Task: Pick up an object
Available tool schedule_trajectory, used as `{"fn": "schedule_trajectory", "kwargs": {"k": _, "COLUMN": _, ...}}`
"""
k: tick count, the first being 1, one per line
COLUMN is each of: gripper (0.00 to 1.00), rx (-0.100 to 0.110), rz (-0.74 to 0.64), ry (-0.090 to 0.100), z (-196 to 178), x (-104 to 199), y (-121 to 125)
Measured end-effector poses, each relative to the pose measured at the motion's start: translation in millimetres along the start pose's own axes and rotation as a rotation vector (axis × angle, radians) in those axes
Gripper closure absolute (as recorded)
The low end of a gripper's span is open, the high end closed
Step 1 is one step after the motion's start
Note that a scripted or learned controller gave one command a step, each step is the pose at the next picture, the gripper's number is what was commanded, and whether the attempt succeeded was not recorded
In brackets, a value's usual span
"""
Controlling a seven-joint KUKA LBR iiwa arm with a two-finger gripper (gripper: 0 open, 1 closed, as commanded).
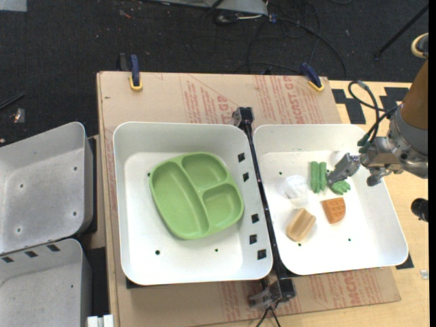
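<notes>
The right bin (381, 251) holds several small objects. A green bean-like piece (317, 177) lies by a small green leafy piece (342, 187). An orange waffle piece (334, 210), a tan bread roll (300, 225) and a pale clear item (295, 188) lie nearby. My gripper (355, 175) hangs over the bin's upper right part and is open, with nothing between its fingers. Its left finger (338, 173) is just above the leafy piece and beside the bean piece.
The left bin (136, 251) holds a green divided plate (197, 195). A black divider with clips (253, 182) runs between the bins. White trays (41, 182) sit off the bench at the left. Cables (364, 104) trail near the arm at the right.
</notes>
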State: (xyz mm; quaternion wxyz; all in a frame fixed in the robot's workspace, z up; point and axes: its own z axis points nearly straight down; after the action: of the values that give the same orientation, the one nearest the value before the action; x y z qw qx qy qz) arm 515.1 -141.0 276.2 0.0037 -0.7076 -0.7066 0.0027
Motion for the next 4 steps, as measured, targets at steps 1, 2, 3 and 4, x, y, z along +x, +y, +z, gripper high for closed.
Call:
{"fn": "schedule_trajectory", "kwargs": {"k": 1, "gripper": 0.0, "rx": -0.009, "rz": -0.002, "ry": -0.002, "z": -4, "x": 0, "y": 2}}
{"fn": "schedule_trajectory", "kwargs": {"k": 2, "gripper": 0.0, "rx": -0.002, "rz": 0.0, "ry": 0.0, "z": 59, "x": 5, "y": -1}}
{"fn": "schedule_trajectory", "kwargs": {"k": 3, "gripper": 0.0, "rx": -0.004, "rz": 0.0, "ry": 0.0, "z": 103, "x": 5, "y": 1}}
{"fn": "schedule_trajectory", "kwargs": {"k": 4, "gripper": 0.0, "rx": -0.004, "rz": 0.0, "ry": 0.0, "z": 149, "x": 12, "y": 2}}
